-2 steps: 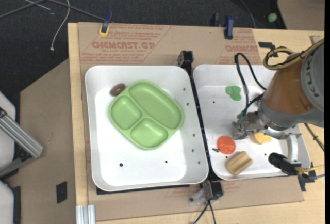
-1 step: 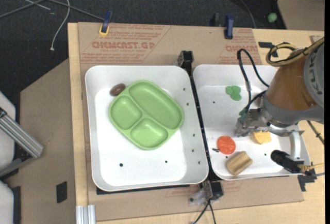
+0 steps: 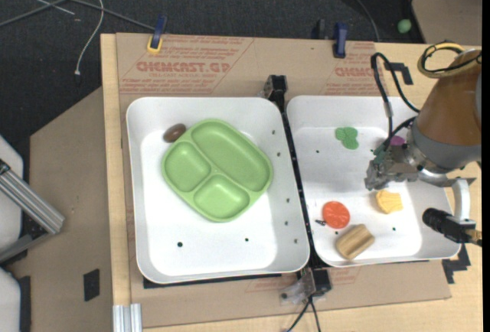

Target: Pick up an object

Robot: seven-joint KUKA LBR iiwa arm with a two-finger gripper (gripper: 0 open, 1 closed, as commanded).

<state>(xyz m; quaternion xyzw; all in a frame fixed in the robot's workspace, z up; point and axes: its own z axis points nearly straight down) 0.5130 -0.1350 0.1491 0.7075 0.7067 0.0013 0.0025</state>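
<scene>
The right bin (image 3: 306, 170) holds a small green piece (image 3: 347, 137) near its back, a red-orange round piece (image 3: 335, 213), a yellow chunk (image 3: 389, 202) and a tan cylinder (image 3: 354, 240) near the front edge. My gripper (image 3: 379, 174) hangs low over the right bin's floor, just up and left of the yellow chunk and to the right of the red-orange piece. Nothing is visibly held in it. A small purple bit (image 3: 397, 142) shows by the wrist.
The left bin (image 3: 153, 231) carries a green divided tray (image 3: 217, 168) and a small brown object (image 3: 175, 132) at the tray's upper left. The arm's grey and orange body (image 3: 452, 116) covers the right bin's far right side. Black cables (image 3: 387, 86) trail above it.
</scene>
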